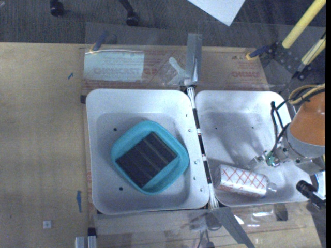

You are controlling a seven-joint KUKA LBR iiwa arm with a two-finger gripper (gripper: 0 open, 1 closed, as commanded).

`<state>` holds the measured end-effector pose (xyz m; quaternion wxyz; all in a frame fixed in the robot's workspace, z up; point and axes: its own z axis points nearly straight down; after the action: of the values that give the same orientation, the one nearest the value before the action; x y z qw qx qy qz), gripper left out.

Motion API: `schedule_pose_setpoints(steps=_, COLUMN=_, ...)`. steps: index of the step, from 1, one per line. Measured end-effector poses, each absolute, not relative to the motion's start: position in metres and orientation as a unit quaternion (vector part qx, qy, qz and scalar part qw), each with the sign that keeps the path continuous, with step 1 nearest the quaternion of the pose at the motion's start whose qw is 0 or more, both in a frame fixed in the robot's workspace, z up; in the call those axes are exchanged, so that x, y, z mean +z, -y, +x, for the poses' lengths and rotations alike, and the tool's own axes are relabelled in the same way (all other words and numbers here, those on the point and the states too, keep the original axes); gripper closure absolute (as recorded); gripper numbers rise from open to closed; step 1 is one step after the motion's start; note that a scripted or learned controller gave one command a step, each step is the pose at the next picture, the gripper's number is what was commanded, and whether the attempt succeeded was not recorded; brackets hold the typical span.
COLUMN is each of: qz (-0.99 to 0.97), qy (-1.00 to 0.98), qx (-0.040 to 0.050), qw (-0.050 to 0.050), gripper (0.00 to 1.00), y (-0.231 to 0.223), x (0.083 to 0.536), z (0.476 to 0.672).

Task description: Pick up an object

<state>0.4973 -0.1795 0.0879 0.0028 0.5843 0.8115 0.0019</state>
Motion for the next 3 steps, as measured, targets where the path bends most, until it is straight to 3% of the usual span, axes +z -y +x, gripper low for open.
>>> schedule_pose_setpoints(steps=1, qz=0.586, qy=-0.811, qx=0.0033, qw=0.004, gripper=0.00, y=0.110, x=0.089, z=0.519)
schedule_pose_setpoints(steps=2, qz=0.590, qy=-0.808, qx=0.0015, qw=0.004, gripper=0.00, y=0.133, x=0.088, z=0.618)
schedule_pose_setpoints(steps=3, qz=0.535, qy=-0.845, qx=0.0001, qw=0.000, gripper=0.00, y=0.147, x=0.165, z=0.508)
